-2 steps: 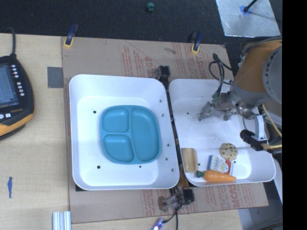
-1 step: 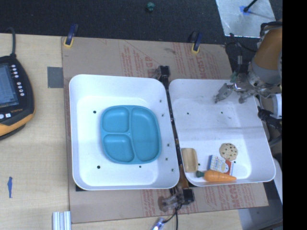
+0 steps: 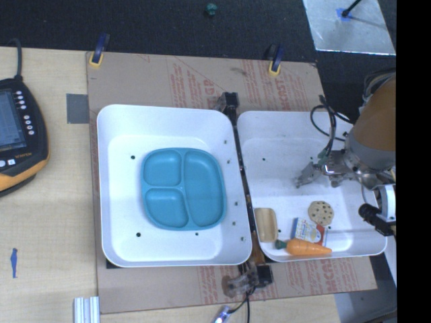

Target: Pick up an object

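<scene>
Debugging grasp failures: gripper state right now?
Two-finger gripper: fingers spread open, holding nothing, over the right shallow white bin, apart from the round speckled cookie.

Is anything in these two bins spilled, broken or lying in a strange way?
Nothing stands out. The blue divided plate lies flat in the left bin; the carrot and cookie rest loose in the right bin.
</scene>
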Robot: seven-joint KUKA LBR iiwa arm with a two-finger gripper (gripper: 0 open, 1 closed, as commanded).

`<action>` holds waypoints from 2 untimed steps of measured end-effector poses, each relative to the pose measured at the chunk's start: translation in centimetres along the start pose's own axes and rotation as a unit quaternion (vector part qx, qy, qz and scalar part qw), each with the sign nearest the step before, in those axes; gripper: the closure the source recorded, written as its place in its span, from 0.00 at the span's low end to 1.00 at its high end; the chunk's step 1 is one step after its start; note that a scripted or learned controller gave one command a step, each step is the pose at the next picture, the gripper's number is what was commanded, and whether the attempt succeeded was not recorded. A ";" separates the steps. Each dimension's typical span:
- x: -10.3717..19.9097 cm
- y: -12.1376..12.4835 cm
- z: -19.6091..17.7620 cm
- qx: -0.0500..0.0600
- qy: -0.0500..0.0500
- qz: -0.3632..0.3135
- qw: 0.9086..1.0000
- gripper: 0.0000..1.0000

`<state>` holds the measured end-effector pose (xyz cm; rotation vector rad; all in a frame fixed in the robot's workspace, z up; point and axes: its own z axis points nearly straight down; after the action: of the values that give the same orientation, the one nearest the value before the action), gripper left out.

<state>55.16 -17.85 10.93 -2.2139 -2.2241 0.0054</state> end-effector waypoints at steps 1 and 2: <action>-1.8 -6.5 1.8 0.000 0.000 0.000 1.000 0.00; -1.9 -6.4 0.6 -0.002 -0.001 -0.002 1.000 1.00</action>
<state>48.81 -19.80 10.33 -2.2121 -2.2328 0.0041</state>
